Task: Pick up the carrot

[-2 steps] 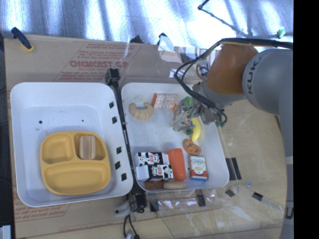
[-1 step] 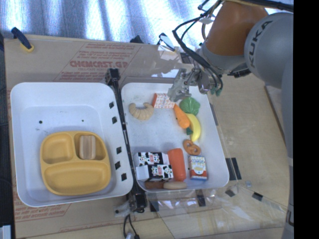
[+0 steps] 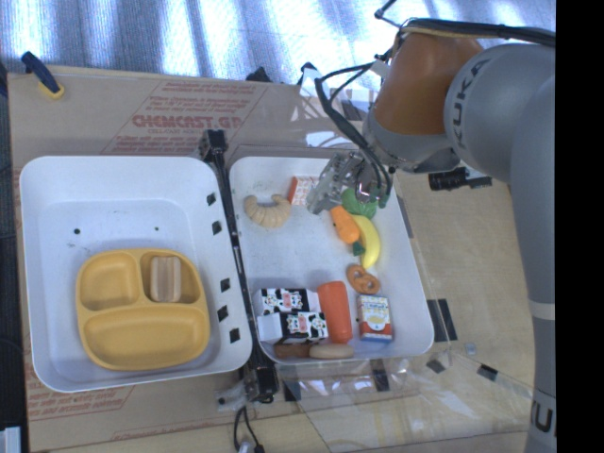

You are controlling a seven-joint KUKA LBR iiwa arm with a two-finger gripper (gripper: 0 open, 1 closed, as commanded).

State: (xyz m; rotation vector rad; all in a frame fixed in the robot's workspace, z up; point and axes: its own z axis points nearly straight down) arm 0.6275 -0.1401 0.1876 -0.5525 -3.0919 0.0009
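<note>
Gripper (image 3: 342,189) of the grey arm poised low over the right-hand shallow white bin (image 3: 408,253), just above the small orange plastic carrot with green top (image 3: 345,223); whether it is released or clenched cannot be told. The carrot lies in the bin's upper right, touching a yellow toy banana (image 3: 369,242) (a tan croissant (image 3: 268,210) sits to the left). Approach step, apparently; next, a descent astride the carrot, clear of the banana.

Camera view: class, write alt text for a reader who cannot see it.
A grey robot arm's claw hovers over the right white bin, just above a carrot lying beside a banana among other toy foods. The left white bin holds a yellow divided plate.
</note>
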